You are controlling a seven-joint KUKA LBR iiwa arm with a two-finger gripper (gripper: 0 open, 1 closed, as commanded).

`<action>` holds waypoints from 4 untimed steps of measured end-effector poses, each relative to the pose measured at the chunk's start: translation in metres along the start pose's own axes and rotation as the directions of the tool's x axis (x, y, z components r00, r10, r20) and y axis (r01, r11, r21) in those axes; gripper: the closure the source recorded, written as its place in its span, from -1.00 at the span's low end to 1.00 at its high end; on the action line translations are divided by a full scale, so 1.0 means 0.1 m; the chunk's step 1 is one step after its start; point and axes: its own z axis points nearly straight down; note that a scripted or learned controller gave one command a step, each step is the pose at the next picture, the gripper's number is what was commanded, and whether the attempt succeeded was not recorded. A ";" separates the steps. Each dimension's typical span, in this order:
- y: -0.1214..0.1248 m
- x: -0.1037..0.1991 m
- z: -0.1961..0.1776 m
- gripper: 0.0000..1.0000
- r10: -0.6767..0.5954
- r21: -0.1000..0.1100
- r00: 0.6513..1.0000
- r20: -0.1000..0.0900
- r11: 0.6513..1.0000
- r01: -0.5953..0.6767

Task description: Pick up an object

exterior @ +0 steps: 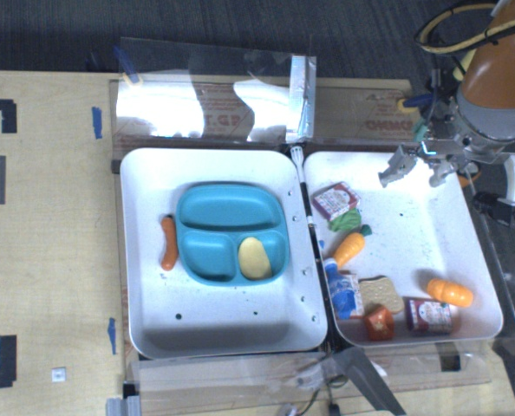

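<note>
Two white bins sit side by side on the worktop (49,232). The left bin (145,310) carries one blue divided tray (210,211), one yellow potato-shaped piece (254,257) in the tray's 5 o'clock compartment, and one orange hot-dog-like stick (168,243) lying on the bin floor just beside the tray at its 9 o'clock side.

The right bin (413,224) holds seven things: one maroon-and-white packet (335,201) toward 10 o'clock, one carrot (350,246) with green top just below it, one blue-labelled pack (342,295) at 8 o'clock, one slice of brown bread (382,292) touching it, one red fruit-like piece (379,323) at 6 o'clock, one dark red can (429,315) lying on its side beside that, and one small orange piece (449,292) at 4 o'clock.

The carrot is bright orange, tapered, tilted with its leafy end up toward 1 o'clock, near the bin's left wall.

The fingers (418,167) hang spread apart with nothing between them at the right bin's 1 o'clock corner, well apart from the objects
</note>
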 end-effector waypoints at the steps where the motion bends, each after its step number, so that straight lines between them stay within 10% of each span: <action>1: -0.24 -0.67 -0.07 -1.00 -0.181 -0.001 0.983 0.001 0.983 0.181; 3: -0.10 0.13 1.49 -1.00 -0.431 -0.011 0.902 0.008 0.902 0.431; 4: -0.41 0.18 1.49 -1.00 -0.453 -0.012 0.892 0.008 0.891 0.453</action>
